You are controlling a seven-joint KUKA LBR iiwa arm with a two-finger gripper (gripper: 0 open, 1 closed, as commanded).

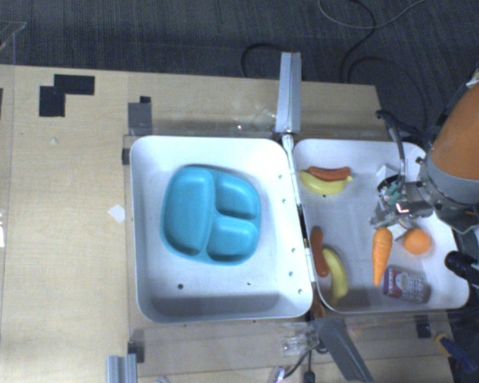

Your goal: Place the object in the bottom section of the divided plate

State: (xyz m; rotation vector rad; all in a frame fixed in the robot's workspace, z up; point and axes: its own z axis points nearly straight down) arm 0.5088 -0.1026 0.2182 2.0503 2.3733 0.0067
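Observation:
A blue divided plate (211,214) lies in the left bin (152,294); it has one long section on its left and two smaller ones on its right. My gripper (393,204) hangs over the right bin (359,162), right at the top end of an orange carrot (381,258). An orange ball-shaped fruit (417,242) sits just to the right of the carrot. No object shows clearly in the gripper.
The right bin also holds a red sausage (328,172) on a yellow banana (322,184) at the back. Another sausage (318,251) and banana (335,274) lie along its left wall, and a purple can (405,284) at the front. A metal divider (290,94) stands between the bins.

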